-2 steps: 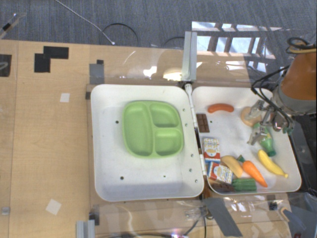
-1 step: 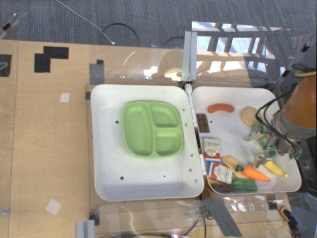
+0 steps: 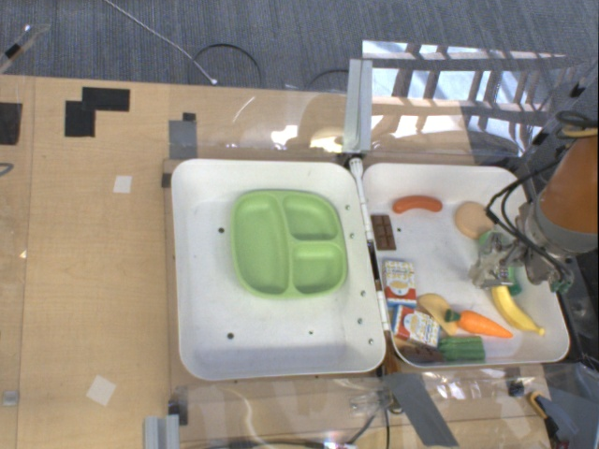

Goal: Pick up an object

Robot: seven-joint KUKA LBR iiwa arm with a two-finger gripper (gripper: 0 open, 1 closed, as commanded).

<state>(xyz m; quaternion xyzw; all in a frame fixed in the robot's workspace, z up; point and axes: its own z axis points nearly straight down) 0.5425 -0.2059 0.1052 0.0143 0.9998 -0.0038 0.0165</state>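
Note:
The right white bin [image 3: 438,251] holds several toy foods: a red sausage [image 3: 416,204], a tan bread roll [image 3: 471,218], a brown chocolate bar [image 3: 382,232], two small cartons [image 3: 400,282], a yellow banana [image 3: 518,311], an orange carrot [image 3: 487,325] and a green piece [image 3: 461,349]. My gripper [image 3: 490,267] hangs low over the right side of this bin, just above the banana's upper end and below the bread roll. Its body and cables hide what lies directly under it.
The left white bin [image 3: 201,279] holds a green divided plate [image 3: 288,243]. A metal post [image 3: 357,101] stands behind the seam between the bins. The arm's orange band [image 3: 571,195] sits over the right bin's far right edge.

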